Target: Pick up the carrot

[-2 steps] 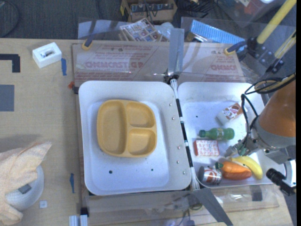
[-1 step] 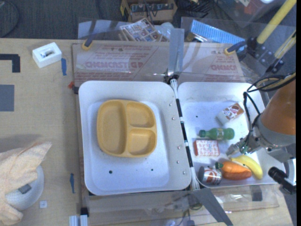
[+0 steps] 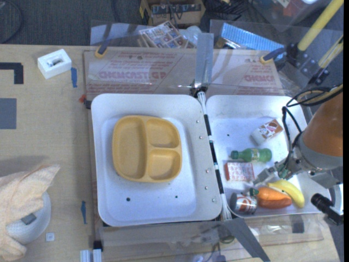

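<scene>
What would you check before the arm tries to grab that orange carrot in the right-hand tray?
1. Orange tapered carrot in view, lying in the shallow white right bin: ok.
2. Pincer close to the carrot, just above it: ok.
3. Carrot between the pincer's tips: not ok, nothing held yet.
4. Room around the carrot: not ok; the yellow curved banana and the small metal can crowd it.
5. Green plastic bottle and red-and-white flat packet out of the way: ok.
</scene>
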